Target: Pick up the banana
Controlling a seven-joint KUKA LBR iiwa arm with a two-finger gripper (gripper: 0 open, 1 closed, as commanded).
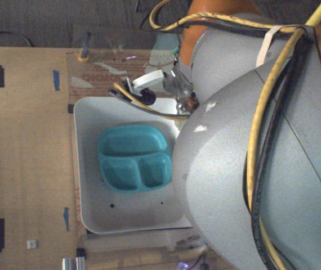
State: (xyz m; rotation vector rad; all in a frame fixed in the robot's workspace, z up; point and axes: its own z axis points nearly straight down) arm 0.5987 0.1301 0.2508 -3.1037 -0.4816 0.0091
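Note:
My big grey arm (pixel 250 151) reaches in from the right and covers the right side of the white bin (pixel 87 196) and everything beyond it. The gripper (pixel 183 99) hangs at the bin's far right corner, mostly tucked under the wrist with its orange band (pixel 217 4). A teal divided plate (pixel 133 157) lies in the middle of the bin, its three compartments bare. The gripper is above and to the right of the plate, apart from it.
A brown bench top (pixel 25 151) with black and blue tape marks stretches to the left of the bin. Yellow cables (pixel 262 128) run along the arm. The bin floor around the plate is bare white.

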